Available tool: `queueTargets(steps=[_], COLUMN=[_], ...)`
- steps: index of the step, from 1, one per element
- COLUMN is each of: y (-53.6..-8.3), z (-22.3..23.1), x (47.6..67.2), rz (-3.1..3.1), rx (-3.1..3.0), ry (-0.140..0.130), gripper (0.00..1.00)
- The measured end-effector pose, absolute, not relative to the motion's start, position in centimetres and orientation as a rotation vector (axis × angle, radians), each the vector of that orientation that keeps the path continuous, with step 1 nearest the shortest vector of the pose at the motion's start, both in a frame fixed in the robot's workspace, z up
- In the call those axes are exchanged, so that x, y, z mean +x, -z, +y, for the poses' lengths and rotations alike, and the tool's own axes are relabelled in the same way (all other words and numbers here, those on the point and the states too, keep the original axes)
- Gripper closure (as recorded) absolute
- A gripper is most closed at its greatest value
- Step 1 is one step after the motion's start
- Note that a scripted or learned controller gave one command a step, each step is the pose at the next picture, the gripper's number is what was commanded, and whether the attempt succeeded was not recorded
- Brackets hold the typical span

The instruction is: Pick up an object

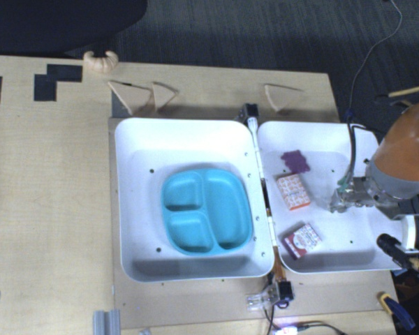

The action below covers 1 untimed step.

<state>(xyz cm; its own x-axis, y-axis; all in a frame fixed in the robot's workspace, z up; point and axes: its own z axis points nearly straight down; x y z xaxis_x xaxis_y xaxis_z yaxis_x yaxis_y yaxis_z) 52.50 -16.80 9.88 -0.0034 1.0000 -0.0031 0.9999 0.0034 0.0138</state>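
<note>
We see two white bins side by side on the bench: left bin (136, 208) holds a blue divided tray (206, 211), sitting roughly in its middle. Right bin (335, 257) holds three small items. The arm (405, 162) comes in from the right, over the right bin's far side, with its claw (341, 202) low near the bin floor. The claw is small and blurry here, so we cannot tell how it stands or whether anything is in it; nothing visibly sits in it.

Candidates to pick, all well apart from the claw: a patterned pink box (293, 190) near the bin's left-middle, a red-and-white packet (302, 240) near the front left, and a purple piece (295, 161) toward the back.

We judge the box light and fairly stiff, best pinched across its short sides. The packet looks light too, maybe a bit slick. The purple piece seems soft and flat, hardest to grab.
</note>
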Motion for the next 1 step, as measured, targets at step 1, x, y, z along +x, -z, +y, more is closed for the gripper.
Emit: queueTargets(steps=[1], y=[-9.87], z=[-16.80], x=[52.48], rz=[2.217], rx=[2.209], ry=[-0.011], gripper=[0.00])
